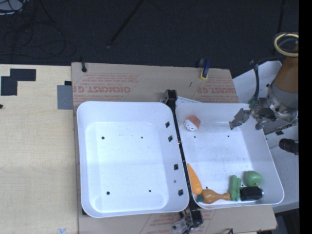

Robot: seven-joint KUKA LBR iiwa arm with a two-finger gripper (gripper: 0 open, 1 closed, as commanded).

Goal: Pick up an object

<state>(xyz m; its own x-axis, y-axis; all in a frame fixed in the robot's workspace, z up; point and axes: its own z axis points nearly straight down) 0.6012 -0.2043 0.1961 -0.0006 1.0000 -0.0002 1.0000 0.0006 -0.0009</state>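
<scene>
My gripper [251,121] hangs over the far right corner of the right bin [222,145], its fingers [238,119] spread open with nothing between them. A small pink and white cylinder [192,123] lies at the bin's far left, well left of the gripper. Along the near side lie an orange carrot [194,178], a yellow-orange gourd shape [215,196], a green ribbed piece [235,187], a round green object [253,178] and a black block [251,194].
The left bin [92,130] sits beside the right one, with a black divider strip [176,140] between them. Both rest on a cardboard sheet [146,82]. The grey arm with its orange band [287,77] comes in from the right.
</scene>
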